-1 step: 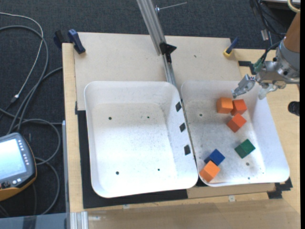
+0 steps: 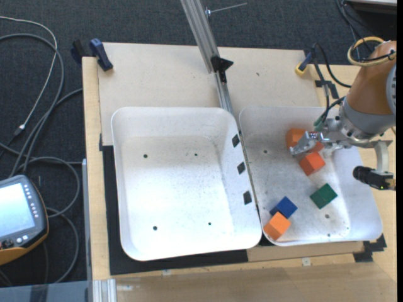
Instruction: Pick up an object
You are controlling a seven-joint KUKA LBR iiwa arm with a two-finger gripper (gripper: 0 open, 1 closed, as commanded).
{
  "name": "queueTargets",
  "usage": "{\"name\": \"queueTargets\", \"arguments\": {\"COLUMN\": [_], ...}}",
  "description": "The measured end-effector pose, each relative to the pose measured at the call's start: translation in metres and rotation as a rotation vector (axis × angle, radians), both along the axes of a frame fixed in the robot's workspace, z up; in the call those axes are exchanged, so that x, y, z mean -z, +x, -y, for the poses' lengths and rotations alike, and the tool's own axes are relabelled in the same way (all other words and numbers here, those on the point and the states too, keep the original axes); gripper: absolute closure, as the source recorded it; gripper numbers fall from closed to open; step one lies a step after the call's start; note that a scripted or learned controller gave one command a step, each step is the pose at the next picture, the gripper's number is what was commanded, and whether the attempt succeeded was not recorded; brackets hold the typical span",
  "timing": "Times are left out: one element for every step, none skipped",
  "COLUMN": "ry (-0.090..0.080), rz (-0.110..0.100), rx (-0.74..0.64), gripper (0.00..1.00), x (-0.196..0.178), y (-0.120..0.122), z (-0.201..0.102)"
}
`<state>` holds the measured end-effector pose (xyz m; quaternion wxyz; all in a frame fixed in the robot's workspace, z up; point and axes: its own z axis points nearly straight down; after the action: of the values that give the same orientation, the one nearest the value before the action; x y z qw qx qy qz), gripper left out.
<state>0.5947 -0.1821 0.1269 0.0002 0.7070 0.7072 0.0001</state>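
In the right bin (image 2: 362,222), my gripper (image 2: 307,146) hangs low over the upper middle, on the grey arm with its orange band (image 2: 371,87) reaching in from the right. An orange-red block (image 2: 312,163) lies just below the gripper tip, touching or nearly touching it. A second orange piece (image 2: 294,136) sits right behind the tip on its left. Nearer the front lie a green block (image 2: 323,195), a blue block (image 2: 286,207) and an orange block (image 2: 276,224), the last two touching near the bin's front left corner.
The left bin (image 2: 126,168) stands beside the right one, with black clips along the shared wall (image 2: 242,168). A slanted metal rail (image 2: 201,30) runs in from the top. A black part of the arm (image 2: 373,177) overhangs the right bin's right side.
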Motion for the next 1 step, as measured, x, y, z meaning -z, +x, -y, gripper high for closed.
{"name": "queueTargets", "arguments": {"ry": [0.006], "rz": [-0.061], "rx": [0.010], "gripper": [0.00], "x": [0.0309], "y": [0.0622], "z": [0.0005]}}
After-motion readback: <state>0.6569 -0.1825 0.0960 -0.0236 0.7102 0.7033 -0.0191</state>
